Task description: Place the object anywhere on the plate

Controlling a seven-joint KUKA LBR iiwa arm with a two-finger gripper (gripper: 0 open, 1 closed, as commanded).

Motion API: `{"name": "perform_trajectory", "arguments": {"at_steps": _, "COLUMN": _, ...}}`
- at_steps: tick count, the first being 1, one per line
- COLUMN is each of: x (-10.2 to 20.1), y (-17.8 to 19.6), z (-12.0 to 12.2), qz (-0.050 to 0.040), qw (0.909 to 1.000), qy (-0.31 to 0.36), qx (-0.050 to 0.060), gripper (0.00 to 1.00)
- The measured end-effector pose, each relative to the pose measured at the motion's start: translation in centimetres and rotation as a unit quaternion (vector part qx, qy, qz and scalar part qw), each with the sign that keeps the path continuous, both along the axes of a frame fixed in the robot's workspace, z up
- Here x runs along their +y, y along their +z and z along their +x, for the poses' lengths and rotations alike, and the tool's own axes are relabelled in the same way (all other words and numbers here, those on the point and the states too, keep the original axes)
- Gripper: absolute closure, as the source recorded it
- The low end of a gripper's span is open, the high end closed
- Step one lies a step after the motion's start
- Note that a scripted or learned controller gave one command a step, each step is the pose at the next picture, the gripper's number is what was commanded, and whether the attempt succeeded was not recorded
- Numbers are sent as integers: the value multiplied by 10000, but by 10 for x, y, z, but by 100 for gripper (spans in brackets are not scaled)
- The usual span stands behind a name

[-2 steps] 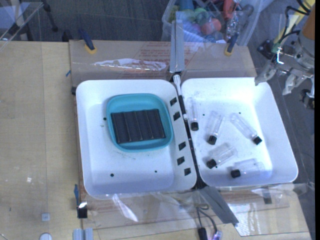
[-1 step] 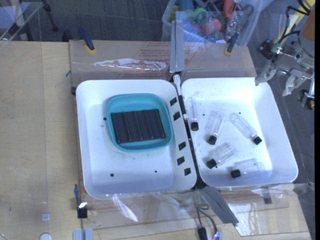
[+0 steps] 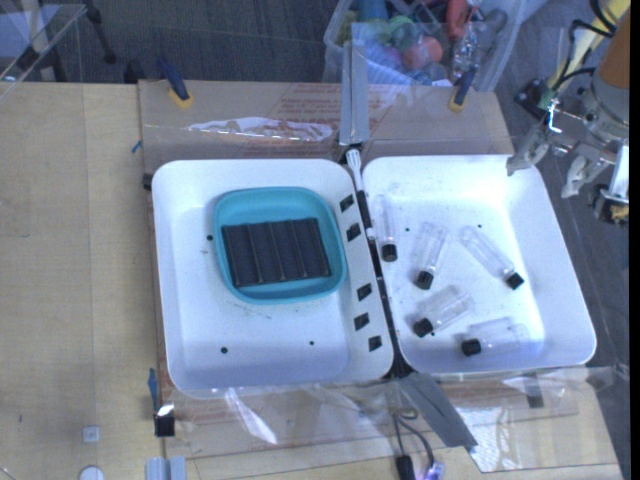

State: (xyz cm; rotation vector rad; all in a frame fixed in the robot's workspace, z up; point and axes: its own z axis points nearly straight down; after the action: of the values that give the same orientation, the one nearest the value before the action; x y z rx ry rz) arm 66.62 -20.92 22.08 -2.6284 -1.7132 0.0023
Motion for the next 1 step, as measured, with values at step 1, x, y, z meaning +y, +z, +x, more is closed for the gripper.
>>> {"name": "perform_trajectory", "arguments": {"at_steps": 1, "x": 28, "y": -4, "z": 1, "qz": 1, "qw": 10000, "qy": -94, "qx": 1, "gripper": 0}}
